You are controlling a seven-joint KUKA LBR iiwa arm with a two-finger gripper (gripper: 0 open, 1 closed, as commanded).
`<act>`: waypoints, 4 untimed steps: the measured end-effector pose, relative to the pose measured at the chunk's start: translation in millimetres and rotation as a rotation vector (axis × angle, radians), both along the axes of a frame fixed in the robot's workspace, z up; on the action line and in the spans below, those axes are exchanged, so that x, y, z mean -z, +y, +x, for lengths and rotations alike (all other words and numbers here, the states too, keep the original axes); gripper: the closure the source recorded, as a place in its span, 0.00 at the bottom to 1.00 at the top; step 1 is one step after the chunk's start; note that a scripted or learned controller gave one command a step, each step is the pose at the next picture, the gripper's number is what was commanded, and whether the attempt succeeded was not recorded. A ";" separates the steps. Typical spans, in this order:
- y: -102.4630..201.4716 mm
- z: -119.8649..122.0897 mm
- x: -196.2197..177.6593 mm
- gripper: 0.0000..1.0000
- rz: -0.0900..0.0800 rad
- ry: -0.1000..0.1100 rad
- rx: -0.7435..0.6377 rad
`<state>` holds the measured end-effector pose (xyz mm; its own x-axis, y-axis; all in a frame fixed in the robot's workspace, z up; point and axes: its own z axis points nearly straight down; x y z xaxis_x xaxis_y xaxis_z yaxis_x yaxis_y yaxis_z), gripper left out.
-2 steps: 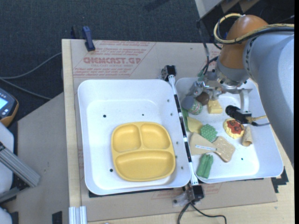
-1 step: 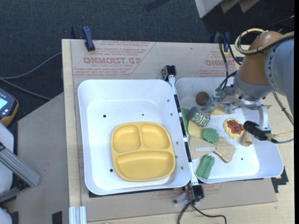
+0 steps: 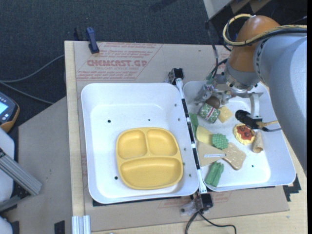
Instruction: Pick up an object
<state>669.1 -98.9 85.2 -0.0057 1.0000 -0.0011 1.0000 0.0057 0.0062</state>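
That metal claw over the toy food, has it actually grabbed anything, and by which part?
Cannot be told. The gripper sits low over the far end of the right bin, right above a red-and-green toy.

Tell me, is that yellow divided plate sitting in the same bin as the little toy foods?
No, the yellow divided plate lies in the left bin, while the toy foods are in the right bin.

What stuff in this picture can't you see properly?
- The hand: the robot's wrist covers it from above, so I can't tell if it's gripping anything.
- The toy under the hand, red, white and green: too small to name.
- The right bin: the big grey arm hides its far right corner.
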 end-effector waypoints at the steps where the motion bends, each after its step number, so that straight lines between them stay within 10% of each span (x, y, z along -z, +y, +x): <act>1: 0.2 -40.7 -0.2 0.00 0.001 0.008 0.007; 2: 2.4 -117.9 -0.4 0.00 0.002 0.009 0.008; 3: -88.0 -43.5 -78.0 0.00 -0.008 -0.008 0.010; 4: -29.0 -8.0 -9.3 0.00 0.002 0.005 0.000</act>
<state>661.1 -127.9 94.5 -0.0059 1.0000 0.0005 1.0000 0.0059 0.0017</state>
